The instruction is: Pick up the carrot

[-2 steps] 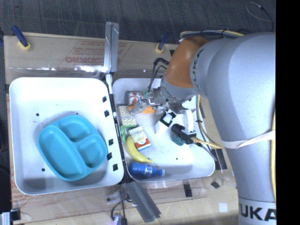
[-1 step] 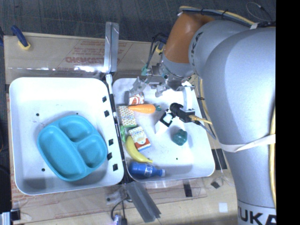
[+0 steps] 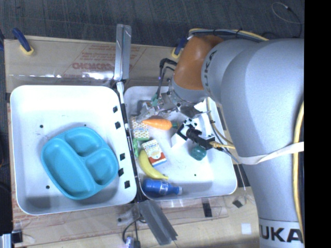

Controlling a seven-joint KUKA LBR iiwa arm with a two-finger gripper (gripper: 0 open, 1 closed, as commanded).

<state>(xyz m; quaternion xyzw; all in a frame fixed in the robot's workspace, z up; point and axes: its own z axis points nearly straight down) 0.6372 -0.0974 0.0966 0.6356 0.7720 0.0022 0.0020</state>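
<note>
A cardboard-topped bench carries two white bins; the left bin (image 3: 20, 138) holds a blue tray (image 3: 77, 161). The right bin (image 3: 220, 182) is crowded: the carrot (image 3: 158, 123) lies near its far edge, beside a small box (image 3: 154, 152), a banana (image 3: 149, 167), a blue bottle (image 3: 160, 188) at the near edge and a teal cup (image 3: 197, 152). The gripper (image 3: 161, 103) hangs just beyond the carrot, close against it; whether its jaws are spread or pressed together I cannot tell. The risk, I judge, is clutter: descending fingers may strike neighbours or roll the carrot aside.
</note>
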